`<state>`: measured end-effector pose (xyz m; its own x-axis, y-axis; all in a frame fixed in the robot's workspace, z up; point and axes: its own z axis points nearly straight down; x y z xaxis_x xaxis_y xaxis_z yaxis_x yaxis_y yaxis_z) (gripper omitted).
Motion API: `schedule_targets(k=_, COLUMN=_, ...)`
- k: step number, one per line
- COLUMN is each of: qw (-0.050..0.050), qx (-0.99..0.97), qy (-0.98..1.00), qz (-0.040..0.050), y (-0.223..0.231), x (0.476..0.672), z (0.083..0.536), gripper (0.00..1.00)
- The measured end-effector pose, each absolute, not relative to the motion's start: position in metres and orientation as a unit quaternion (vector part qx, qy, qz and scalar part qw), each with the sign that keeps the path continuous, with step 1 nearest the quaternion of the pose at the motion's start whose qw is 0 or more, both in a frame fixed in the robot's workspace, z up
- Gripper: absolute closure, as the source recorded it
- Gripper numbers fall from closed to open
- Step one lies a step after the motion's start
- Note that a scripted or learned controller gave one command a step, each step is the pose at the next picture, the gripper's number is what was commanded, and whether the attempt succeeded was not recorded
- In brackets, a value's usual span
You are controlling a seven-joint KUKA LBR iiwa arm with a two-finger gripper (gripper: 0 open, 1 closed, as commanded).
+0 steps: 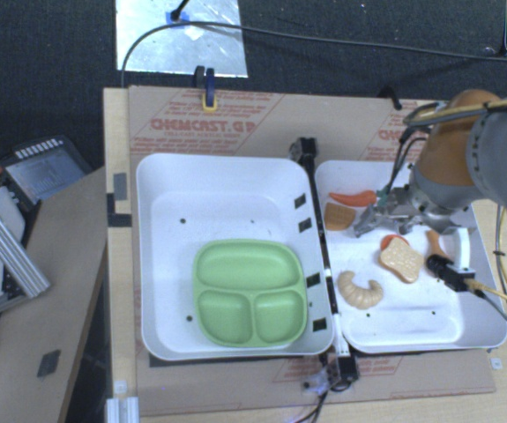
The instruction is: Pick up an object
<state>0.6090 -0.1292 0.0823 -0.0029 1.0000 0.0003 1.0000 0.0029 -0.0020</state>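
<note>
2 shallow white bins stand side by side on a cardboard sheet (205,123) with red lettering.

Left bin (160,236), 1 item:
- Green plate (249,291) with 3 compartments, lying flat in the near half, towards the divider between the bins.

Right bin (412,322), 5 items, all candidates for the pick:
- Orange carrot-shaped piece (355,198), far left corner, lying crosswise.
- Tan wedge (337,216), just in front of the carrot-shaped piece, close to the bin's left wall.
- Toast slice (400,261), middle of the bin, lying flat.
- Small red piece (392,241), touching the toast slice's far edge.
- Pale curved piece (361,290), croissant-like, near left part of the bin, close to the toast slice but apart from it.

Arm (491,161): grey with an orange band, entering from the right and bending down over the right bin.

Tool (372,217): low inside the right bin, pointing left, just beside the tan wedge and the carrot-shaped piece, with the small red piece just in front of it. Whether it is released or clenched cannot be told, and nothing is seen held in it.
</note>
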Motion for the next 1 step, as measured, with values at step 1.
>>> schedule_targets(k=1, qw=-0.002, qx=-0.706, qy=-0.708, qz=-0.0011, y=-0.1297, x=0.6108, z=0.0958, gripper=1.0)
